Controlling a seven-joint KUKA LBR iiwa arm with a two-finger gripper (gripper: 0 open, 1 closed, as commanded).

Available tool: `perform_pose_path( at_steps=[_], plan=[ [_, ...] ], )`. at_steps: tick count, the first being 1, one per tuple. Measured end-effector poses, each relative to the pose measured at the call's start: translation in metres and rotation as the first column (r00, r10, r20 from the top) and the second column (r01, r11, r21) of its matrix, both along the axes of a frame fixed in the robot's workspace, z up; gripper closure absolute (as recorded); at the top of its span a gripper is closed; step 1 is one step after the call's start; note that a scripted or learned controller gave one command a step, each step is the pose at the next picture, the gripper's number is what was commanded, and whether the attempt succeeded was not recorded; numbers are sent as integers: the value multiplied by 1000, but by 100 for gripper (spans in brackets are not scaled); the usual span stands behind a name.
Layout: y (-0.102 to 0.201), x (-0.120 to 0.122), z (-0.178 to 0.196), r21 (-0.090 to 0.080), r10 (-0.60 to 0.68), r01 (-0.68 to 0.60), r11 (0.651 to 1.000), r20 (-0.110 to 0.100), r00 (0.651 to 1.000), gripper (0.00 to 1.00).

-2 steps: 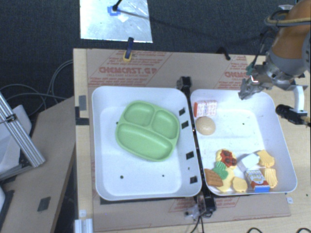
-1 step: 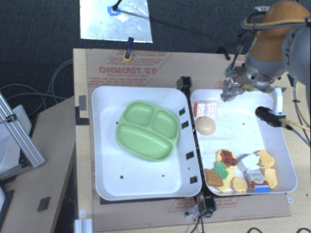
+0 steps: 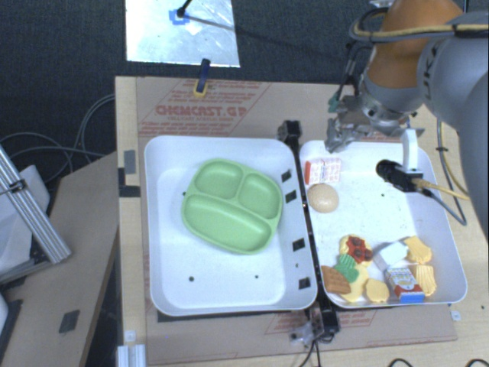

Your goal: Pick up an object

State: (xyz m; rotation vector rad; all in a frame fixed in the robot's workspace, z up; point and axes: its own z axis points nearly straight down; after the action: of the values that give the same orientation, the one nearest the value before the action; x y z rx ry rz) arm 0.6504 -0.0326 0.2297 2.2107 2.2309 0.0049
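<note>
1. The hand (image 3: 335, 141) hangs over the far left corner of the right bin (image 3: 428, 220); I cannot tell if it is wide or narrow.
2. Just below it in that bin lies a red-and-white packet (image 3: 323, 171), with a tan bun (image 3: 323, 198) just beside the packet.
3. A heap of toy food (image 3: 380, 270) sits at the bin's near end.
4. The left bin (image 3: 221, 277) holds 1 green divided plate (image 3: 231, 205).

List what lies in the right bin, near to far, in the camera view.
Near to far: pile of toy food → bun → packet → gripper, hanging above the bin's far end.
</note>
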Motion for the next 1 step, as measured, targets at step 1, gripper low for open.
perform_pose_path(
  at_steps=[1],
  plan=[
    [62, 11, -1, 0, 1, -1, 1000, 1, 1000, 100]
  ],
)
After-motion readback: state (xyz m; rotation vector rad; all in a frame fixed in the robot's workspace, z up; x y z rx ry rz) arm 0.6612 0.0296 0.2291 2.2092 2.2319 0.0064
